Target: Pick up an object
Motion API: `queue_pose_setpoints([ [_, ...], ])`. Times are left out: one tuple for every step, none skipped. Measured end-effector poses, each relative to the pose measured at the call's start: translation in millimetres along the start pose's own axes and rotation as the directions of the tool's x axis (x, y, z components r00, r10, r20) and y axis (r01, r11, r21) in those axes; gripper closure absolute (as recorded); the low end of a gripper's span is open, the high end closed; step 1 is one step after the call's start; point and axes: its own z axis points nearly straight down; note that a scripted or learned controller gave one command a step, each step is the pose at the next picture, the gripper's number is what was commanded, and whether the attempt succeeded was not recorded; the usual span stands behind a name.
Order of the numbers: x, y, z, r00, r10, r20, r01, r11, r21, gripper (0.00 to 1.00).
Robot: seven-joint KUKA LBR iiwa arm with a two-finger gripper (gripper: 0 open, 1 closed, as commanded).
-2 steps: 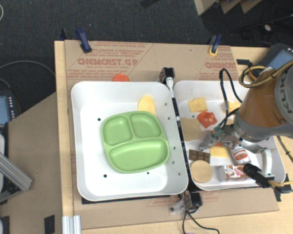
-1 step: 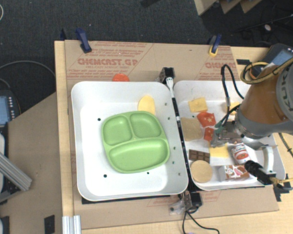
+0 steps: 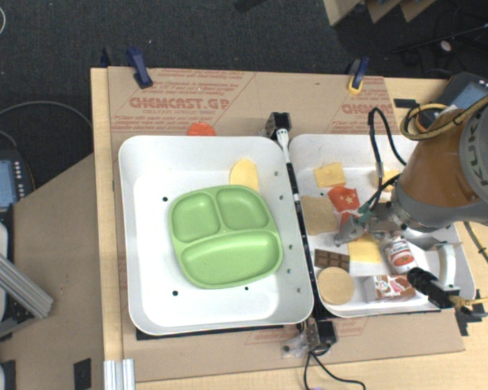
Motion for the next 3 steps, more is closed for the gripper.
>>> queue_pose_setpoints([
  [19.5, 60.7, 10.1, 1.0, -0.006, 0.0, 0.006, 1.0, -0.003, 0.0],
  [18.7, 58.2, 0.3, 1.0, -0.003, -0.001, 0.003, 1.0, -0.001, 1.0],
  [18.7, 58.1, 0.4, 1.0, -0.002, -0.001, 0.002, 1.0, 0.0, 0.0],
])
